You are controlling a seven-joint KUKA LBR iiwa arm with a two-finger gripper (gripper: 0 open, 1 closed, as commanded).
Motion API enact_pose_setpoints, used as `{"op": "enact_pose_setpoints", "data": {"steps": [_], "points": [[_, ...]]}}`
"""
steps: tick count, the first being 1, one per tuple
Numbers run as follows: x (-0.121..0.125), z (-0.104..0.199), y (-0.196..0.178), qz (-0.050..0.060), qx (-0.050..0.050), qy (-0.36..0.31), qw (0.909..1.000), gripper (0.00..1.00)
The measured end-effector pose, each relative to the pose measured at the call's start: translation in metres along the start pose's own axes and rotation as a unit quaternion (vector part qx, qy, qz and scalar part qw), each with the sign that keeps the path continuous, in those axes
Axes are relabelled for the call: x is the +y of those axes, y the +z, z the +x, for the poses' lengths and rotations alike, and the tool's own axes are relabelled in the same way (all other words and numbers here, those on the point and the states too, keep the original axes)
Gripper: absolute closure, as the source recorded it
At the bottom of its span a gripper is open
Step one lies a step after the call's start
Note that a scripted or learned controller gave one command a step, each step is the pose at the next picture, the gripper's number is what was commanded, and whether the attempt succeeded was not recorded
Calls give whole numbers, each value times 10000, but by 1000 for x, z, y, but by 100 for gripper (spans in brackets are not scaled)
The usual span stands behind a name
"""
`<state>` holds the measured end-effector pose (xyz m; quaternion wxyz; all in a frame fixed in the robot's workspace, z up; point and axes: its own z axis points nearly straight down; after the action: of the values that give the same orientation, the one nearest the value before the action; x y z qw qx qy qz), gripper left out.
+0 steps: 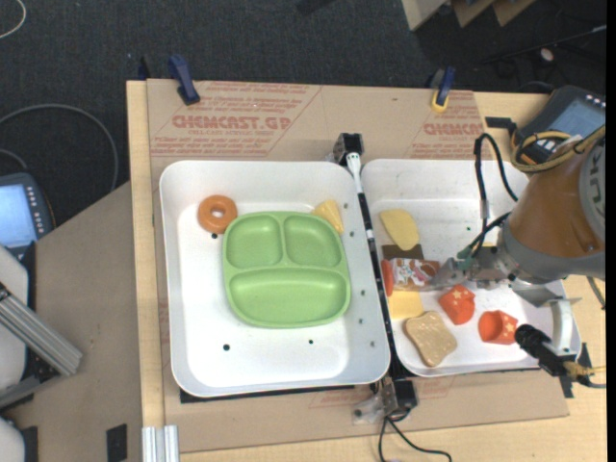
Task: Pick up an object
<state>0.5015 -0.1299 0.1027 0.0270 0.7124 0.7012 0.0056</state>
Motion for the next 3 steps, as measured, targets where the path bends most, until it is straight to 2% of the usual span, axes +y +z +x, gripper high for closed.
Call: {"op": "enact_pose_setpoints", "data": {"steps": [1, 2, 3], "points": [[-14, -4, 5, 79, 71, -34, 9999, 0], [-22, 5, 6, 212, 140, -74, 9997, 100], [-18, -59, -62, 206, 127, -62, 9997, 100]]}}
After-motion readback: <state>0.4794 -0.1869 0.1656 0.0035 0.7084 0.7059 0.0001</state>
